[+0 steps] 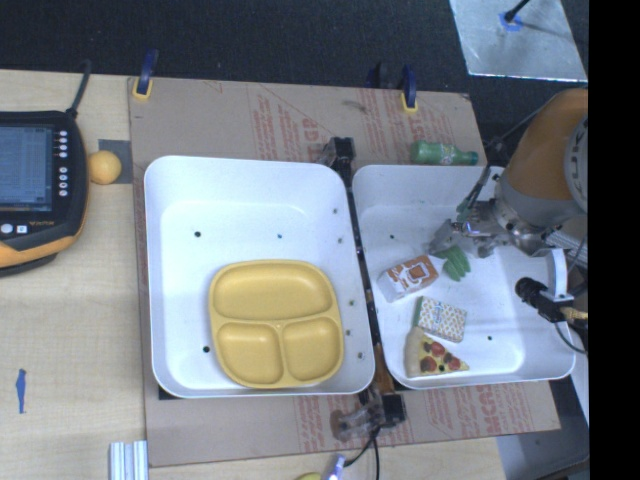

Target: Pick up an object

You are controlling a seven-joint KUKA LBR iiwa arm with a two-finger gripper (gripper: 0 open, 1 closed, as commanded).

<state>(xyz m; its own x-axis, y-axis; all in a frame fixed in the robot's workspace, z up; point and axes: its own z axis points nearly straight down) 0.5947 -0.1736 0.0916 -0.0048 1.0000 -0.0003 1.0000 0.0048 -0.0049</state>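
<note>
The right white bin [500,363] holds several small items. A brown and white packet [410,275] lies near its left wall. A checkered cracker-like piece [441,318] sits below it, and a toy pizza slice [431,356] rests at the front. A small green object [457,264] lies near the bin's middle. My gripper [458,233] hangs low over the bin, just above and beside the green object, and whether they touch is unclear. The grey arm with its orange band [545,158] comes in from the right.
The left white bin [180,198] carries a yellow divided plate [277,321]. A green bottle [440,153] lies on the cardboard behind the right bin. A control pendant [35,188] and an orange ball [103,166] sit on the bench at the far left.
</note>
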